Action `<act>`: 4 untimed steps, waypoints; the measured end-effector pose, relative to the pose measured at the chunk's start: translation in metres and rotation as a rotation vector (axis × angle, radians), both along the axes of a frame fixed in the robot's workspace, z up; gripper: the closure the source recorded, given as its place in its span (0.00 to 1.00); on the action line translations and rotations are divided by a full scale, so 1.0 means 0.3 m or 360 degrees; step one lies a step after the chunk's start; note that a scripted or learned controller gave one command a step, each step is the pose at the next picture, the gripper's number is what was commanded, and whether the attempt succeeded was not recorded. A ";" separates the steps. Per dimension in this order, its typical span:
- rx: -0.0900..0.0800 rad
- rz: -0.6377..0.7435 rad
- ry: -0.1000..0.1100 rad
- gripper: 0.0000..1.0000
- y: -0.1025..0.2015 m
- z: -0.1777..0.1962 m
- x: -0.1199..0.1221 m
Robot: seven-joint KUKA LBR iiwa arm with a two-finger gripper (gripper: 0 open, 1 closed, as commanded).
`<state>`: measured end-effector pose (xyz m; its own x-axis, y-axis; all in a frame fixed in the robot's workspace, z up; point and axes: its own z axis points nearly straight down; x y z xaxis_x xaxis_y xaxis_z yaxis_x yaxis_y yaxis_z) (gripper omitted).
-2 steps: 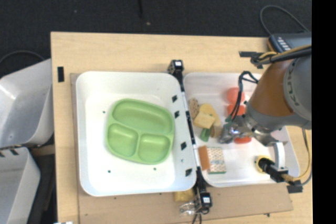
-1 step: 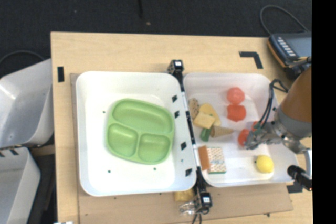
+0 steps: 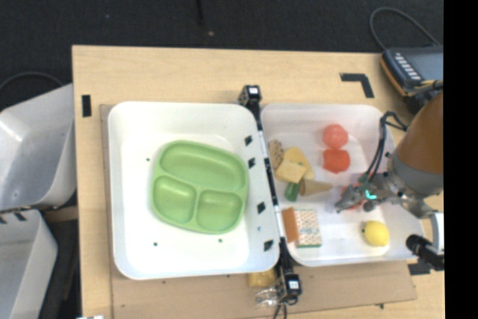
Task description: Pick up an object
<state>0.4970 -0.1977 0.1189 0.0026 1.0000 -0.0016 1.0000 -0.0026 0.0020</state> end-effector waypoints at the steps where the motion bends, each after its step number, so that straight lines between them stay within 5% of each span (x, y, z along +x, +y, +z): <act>1: -0.0004 0.0010 -0.0007 0.00 -0.102 -0.059 0.222; 2: 0.0001 0.0002 0.0006 0.00 -0.105 -0.060 0.089; 3: -0.0001 0.0000 -0.0002 1.00 -0.109 -0.025 0.095; 4: 0.0003 0.0014 0.0001 1.00 0.107 -0.061 0.144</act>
